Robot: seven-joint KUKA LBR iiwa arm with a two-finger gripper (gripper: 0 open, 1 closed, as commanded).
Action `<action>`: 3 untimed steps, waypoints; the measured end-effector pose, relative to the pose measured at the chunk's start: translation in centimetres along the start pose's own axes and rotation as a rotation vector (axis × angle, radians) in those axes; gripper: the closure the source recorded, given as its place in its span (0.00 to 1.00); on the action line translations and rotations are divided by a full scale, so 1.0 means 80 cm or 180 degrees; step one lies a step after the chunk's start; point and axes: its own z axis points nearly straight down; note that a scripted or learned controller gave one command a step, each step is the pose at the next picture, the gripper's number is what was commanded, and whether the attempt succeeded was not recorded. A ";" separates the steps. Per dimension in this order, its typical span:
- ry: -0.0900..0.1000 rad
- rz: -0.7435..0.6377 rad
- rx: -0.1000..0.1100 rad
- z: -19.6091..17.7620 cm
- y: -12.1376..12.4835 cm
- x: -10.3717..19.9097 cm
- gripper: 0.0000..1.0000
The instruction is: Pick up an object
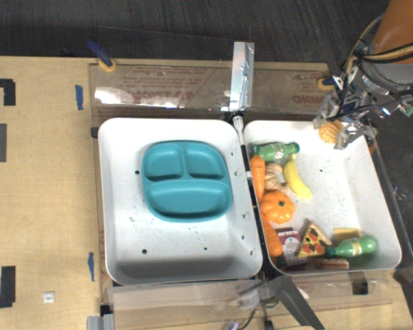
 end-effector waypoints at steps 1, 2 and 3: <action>0.0013 0.0110 -0.0017 0.016 0.059 -0.028 1.00; -0.0002 0.0515 0.0004 -0.028 0.028 -0.019 1.00; -0.0037 0.0515 0.0019 -0.044 0.028 -0.023 1.00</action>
